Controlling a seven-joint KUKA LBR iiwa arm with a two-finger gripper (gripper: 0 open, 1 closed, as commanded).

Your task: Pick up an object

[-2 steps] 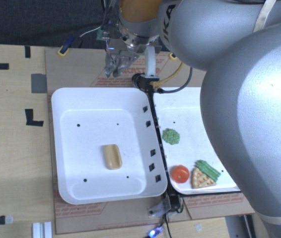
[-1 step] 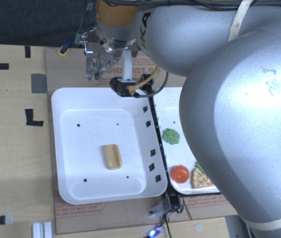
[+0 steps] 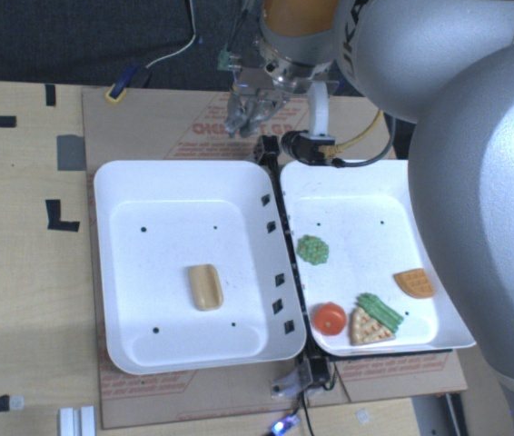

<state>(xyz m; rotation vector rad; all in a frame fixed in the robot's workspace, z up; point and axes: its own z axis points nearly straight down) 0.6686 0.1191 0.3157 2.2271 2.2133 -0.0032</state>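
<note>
Worktop (image 3: 21, 271) is showing pale wood with black tape marks on its left part; a brown cardboard sheet (image 3: 148, 134) is lying under two shallow white bins set side by side, edges touching along a black-clipped seam.

Nearest edge: a small cluster of cable and clips (image 3: 298, 384) is sitting just below the seam, on the cardboard.

Right bin (image 3: 357, 189), near end: a red tomato-like ball (image 3: 331, 318) is lying just beside a tan wedge, waffle-patterned (image 3: 367, 328). A green ridged piece (image 3: 380, 310) is resting against the wedge's upper side, touching it. Slightly farther and to the right, an orange flat piece (image 3: 414, 283) is sitting near the bin's right wall, apart from the others. Farther in, a green broccoli-like lump (image 3: 312, 250) is lying near the seam, alone.

Left bin (image 3: 175, 184): a tan bread-roll shape (image 3: 205, 287) is lying alone near the middle, long axis running near to far.

Far end: the gripper (image 3: 250, 121) is hanging beyond the bins' far rims, over the cardboard, well apart from every object. Its jaws are blurred and small; cannot tell whether they are apart or together, and nothing is showing between them. The orange band (image 3: 302, 3) is sitting above the wrist. The grey arm (image 3: 475, 153) is crossing the right side, covering part of the right bin's edge. Dark backdrop (image 3: 75, 25) is running behind, with a white cable (image 3: 180, 44) trailing down it
</note>
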